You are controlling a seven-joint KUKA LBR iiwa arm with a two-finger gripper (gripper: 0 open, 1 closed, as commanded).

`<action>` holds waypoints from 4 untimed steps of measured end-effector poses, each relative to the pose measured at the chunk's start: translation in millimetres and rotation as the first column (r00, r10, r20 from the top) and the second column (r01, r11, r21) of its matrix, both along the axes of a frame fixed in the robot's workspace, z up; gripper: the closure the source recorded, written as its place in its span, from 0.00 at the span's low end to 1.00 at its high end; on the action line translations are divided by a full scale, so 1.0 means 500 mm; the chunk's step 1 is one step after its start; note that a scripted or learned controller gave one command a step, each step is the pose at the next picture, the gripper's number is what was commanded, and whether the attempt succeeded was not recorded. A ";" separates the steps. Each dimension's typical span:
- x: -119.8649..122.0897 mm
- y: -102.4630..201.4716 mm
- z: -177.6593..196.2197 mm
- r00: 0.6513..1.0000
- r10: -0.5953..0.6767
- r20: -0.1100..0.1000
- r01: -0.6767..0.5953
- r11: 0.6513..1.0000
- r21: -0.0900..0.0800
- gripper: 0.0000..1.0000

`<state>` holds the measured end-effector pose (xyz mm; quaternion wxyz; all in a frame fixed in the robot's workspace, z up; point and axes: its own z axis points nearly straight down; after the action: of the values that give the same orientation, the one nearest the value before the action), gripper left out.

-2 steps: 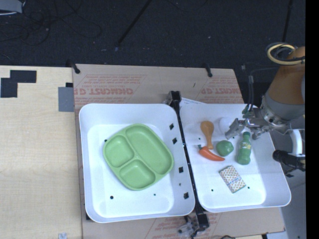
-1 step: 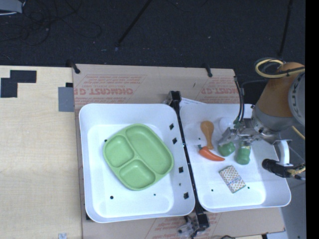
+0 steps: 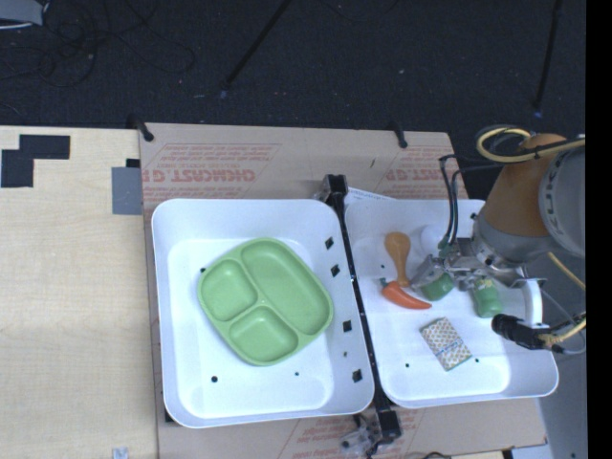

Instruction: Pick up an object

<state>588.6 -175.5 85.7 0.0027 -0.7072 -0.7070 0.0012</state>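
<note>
Gripper point(image 3: 457, 277) low in right bin point(image 3: 535, 382), near far edge, above carrot point(image 3: 406, 297) and green toys point(image 3: 486, 299). Jaws state: cannot tell, view cluttered. Nothing lifted; grasp and lift remain.

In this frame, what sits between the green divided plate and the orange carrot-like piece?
In the camera view, the black clips joining the two bins' adjoining walls lie between the green divided plate and the orange carrot-like piece, plus bare white bin floor either side.

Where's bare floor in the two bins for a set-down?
Left bin: bare strips between the green divided plate and the walls. Right bin: near-left corner, left of the patterned packet. Crowded around the gripper, wooden spoon and carrot.
</note>
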 end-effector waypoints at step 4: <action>0.019 0.006 0.320 1.000 0.002 0.009 -0.002 1.000 -0.003 1.00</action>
<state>598.2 -172.5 245.6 -0.0018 -0.7064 -0.7078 -0.0010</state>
